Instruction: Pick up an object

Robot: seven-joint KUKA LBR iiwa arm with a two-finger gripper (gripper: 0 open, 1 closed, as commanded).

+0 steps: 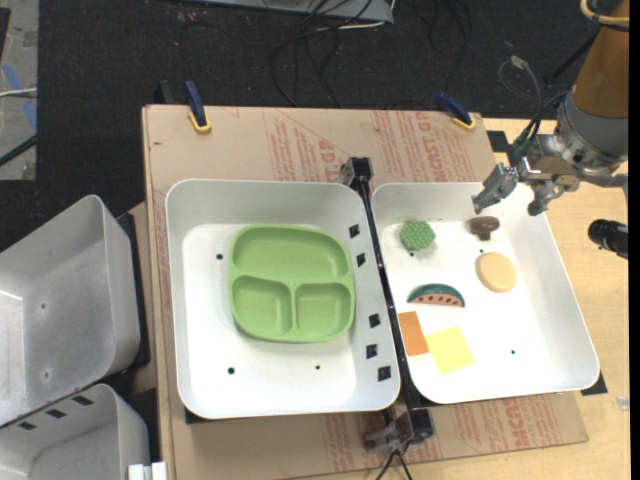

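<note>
Gripper (515, 190) observed with its two fingers spread apart, nothing between them. It hangs over the 1 o'clock corner of the right bin (560, 298), at the back rim.

Nearest item: a small brown object (485, 227), lying on the bin floor just at 7 o'clock of the fingertips, apart from them. A green bumpy ball (417, 235) sits at 9 o'clock of the brown object, near the divider between the bins. A tan round piece (496, 272) lies at 5 o'clock of the brown object. A watermelon slice toy (437, 296) lies at 8 o'clock of the tan piece. Further toward 6 o'clock, a yellow square (450, 349) lies beside an orange rectangle (413, 332), the two touching or nearly so.

Left bin (190, 268) holds a green divided plate (292, 283), three compartments, lying flat near the bin's centre.

Arm (605, 88) enters from 3 o'clock, orange band above the grey wrist.
</note>
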